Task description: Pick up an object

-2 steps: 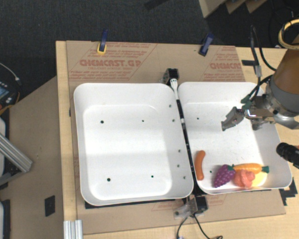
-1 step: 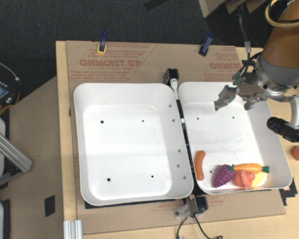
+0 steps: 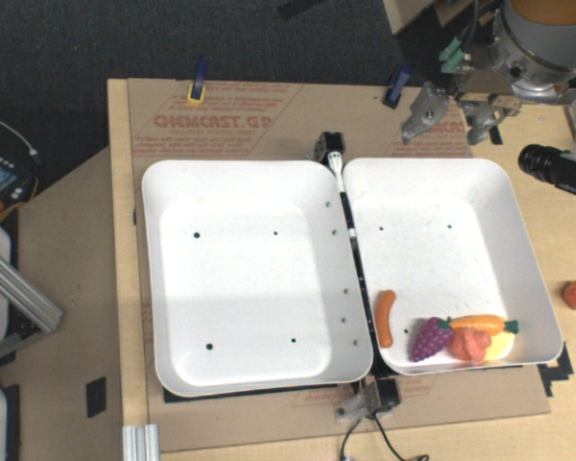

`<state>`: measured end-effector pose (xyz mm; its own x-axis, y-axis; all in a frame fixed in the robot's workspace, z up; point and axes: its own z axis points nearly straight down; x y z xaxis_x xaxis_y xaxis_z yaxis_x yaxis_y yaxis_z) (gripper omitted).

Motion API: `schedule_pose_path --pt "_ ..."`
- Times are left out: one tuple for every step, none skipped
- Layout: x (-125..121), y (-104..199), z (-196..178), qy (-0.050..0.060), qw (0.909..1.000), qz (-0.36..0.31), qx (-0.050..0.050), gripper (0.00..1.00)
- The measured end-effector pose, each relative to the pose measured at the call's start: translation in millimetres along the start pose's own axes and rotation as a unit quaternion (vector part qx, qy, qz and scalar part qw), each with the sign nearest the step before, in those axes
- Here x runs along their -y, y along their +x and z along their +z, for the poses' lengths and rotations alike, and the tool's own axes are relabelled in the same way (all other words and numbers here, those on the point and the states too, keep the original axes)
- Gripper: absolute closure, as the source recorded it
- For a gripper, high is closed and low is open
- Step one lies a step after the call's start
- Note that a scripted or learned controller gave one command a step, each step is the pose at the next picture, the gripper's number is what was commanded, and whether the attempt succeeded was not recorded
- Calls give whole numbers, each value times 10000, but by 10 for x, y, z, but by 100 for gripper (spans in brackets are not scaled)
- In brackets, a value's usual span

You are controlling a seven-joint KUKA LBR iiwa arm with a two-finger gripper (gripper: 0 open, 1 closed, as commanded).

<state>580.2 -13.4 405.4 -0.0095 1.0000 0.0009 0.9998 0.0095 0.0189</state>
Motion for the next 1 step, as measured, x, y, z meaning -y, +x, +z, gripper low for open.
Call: schedule_pose_path --pt "231 163 1454 177 9998 46 -1 0"
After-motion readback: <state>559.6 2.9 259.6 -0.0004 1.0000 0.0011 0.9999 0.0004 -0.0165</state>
